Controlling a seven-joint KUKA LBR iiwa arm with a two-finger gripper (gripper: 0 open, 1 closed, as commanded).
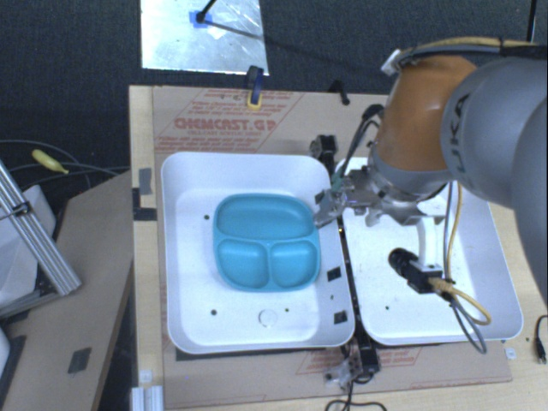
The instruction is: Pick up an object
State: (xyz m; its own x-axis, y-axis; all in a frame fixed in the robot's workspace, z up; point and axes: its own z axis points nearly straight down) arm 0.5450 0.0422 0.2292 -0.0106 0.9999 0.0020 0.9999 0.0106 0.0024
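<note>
The blue divided plate is seen mid left bin, rims clear, single compartment rearward. The claw is placed at its right edge; grip state cannot be told.

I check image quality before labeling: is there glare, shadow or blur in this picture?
Camera view: even light; the foil sheet at top glares; the arm is close and slightly soft; the blue tray in the left bin is sharp, with a faint shadow.
</note>
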